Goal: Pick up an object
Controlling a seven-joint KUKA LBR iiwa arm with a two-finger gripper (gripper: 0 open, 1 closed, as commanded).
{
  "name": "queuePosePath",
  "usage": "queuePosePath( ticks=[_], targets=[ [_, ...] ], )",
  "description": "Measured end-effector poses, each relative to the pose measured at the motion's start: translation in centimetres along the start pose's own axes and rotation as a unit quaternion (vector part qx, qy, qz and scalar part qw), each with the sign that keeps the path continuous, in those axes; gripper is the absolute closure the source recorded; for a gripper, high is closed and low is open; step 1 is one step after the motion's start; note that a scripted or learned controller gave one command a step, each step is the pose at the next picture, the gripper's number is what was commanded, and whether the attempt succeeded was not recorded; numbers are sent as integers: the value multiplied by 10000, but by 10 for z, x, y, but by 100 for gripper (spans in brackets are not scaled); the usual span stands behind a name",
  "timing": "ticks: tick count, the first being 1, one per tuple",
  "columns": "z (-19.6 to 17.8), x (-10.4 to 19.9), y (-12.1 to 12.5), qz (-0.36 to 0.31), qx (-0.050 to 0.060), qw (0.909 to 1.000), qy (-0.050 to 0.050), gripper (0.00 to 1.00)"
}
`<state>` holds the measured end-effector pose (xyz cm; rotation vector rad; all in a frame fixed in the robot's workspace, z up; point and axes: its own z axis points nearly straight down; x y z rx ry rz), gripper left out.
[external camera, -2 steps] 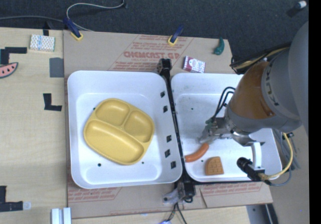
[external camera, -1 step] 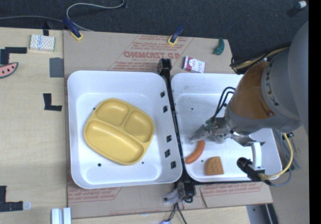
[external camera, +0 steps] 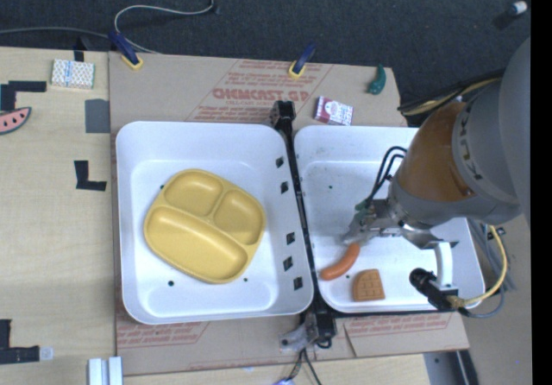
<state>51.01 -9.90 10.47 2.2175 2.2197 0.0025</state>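
Observation:
An orange hot dog (external camera: 340, 261) lies in the right bin (external camera: 332, 154), near its front left. Just right of it sits a small brown waffle-like square (external camera: 368, 286). My gripper (external camera: 355, 232) hangs low over the right bin, its tip right at the upper end of the hot dog. The arm's grey body and orange band cover the bin's right half. In the left bin (external camera: 142, 288) rests a yellow divided plate (external camera: 204, 224).
A black divider with clips (external camera: 291, 202) runs between the bins. A small red and white packet (external camera: 332, 110) lies on the cardboard behind the right bin. Blue and yellow clamps (external camera: 302, 59) hold the cardboard's far edge. Cables loop at the right bin's front right corner.

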Motion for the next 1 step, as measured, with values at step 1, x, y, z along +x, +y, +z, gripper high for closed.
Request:
queuePosePath(
  ticks=[1],
  targets=[
    [0,0,0,0,-1,10000,0,0]
  ],
)
